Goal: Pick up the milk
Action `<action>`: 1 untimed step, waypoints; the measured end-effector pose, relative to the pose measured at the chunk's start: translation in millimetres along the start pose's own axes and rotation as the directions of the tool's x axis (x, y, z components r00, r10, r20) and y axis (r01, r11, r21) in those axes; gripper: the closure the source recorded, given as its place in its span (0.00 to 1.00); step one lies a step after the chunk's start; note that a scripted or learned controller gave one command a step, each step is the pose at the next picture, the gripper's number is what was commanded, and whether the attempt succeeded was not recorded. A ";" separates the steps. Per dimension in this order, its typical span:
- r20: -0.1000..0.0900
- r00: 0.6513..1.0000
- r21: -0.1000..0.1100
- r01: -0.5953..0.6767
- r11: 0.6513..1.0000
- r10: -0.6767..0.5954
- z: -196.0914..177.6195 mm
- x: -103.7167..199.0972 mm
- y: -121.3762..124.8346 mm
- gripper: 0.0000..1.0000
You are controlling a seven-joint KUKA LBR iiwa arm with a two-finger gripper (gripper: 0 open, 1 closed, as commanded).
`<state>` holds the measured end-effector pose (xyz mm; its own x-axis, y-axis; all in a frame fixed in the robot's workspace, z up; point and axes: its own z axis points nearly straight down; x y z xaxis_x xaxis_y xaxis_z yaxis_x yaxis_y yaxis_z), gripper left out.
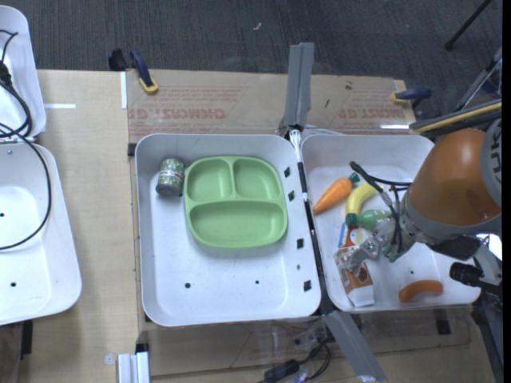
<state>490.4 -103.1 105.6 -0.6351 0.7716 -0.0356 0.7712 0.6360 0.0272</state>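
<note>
Nothing is lifted yet: the milk (356, 268) lies flat at the near left of the right bin (415, 145), the end effector (377, 244) is lowered just beside it, its grip unreadable, so grasping and raising remain.

The milk (356, 274), a small carton with a white end and printed orange-red sides, lies flat at the frame's lower right, in the right bin.
</note>
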 end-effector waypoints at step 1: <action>-0.002 1.000 0.001 -0.008 1.000 0.008 0.3 0.7 -0.2 0.00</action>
